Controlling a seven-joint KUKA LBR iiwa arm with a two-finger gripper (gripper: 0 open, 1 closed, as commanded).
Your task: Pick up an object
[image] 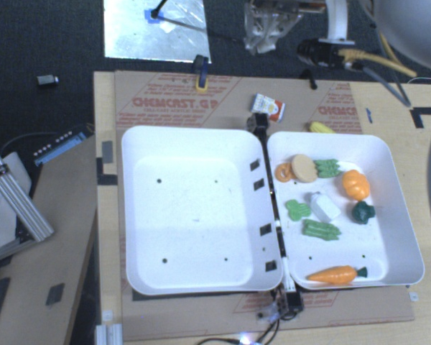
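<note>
**Above the Bins, a Pick Yet to Begin**

High over the far edge of the bench (165, 95), the claw (269, 31) hangs well clear of both bins, and we cannot tell from this blurred, translucent shape how it is set; nothing shows in its grasp. The candidates all lie in the right bin (402, 207): a toy carrot (335, 274) near the front wall, an orange pumpkin-like piece (355, 184), a dark green broccoli piece (362, 211), a white block (324, 207), a round tan disc (303, 167) touching a small orange ring (283, 172), and three green vegetable pieces (321, 229) scattered among them. The left bin (140, 192) holds nothing to aim for.

We judge the step in hand to be choosing a target and coming down on it. The carrot looks the cleanest choice to us: it lies apart from the cluster, with bare floor on both long sides, so the claw could straddle it across its narrow width. It lies close to the front wall, though, so we would descend straight and centred. The crowded pieces near the divider (271, 207) invite a double grab or a nudge.
</note>
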